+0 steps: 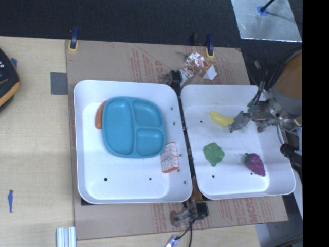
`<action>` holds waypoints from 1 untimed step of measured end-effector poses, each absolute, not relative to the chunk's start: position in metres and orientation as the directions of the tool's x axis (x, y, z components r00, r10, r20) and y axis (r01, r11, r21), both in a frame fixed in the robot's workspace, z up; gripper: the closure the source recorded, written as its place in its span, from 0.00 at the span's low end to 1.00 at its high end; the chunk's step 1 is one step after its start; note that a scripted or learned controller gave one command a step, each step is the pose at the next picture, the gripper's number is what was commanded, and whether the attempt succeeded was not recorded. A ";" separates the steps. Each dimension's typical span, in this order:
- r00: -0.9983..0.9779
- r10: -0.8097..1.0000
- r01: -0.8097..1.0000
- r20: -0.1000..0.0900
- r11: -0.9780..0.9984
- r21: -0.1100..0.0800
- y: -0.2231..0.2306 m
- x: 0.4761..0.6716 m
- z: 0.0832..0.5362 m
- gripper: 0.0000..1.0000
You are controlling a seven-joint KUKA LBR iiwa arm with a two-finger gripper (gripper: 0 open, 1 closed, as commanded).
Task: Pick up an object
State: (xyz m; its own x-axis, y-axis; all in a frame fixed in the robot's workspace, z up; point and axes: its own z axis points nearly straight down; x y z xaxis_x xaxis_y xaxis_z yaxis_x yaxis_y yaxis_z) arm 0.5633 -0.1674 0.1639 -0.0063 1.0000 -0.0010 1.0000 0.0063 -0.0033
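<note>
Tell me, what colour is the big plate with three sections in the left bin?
The divided plate is blue, seen clearly in the camera view.

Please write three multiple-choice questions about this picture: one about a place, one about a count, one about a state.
1. Where does the blue divided plate lie?
A. left bin
B. right bin
C. on the cardboard

2. How many small toys lie in the right bin?
A. one
B. three
C. five

3. How does the gripper stand?
A. beside the yellow toy, holding nothing
B. lifting the green toy
C. over the left bin

Answers: 1 A, the plate sits there. 2 B, yellow, green and purple toy. 3 A, nothing shows between its fingers.
</note>
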 end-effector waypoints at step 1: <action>-0.004 1.000 1.000 0.001 0.004 -0.003 -0.105 0.603 0.192 0.00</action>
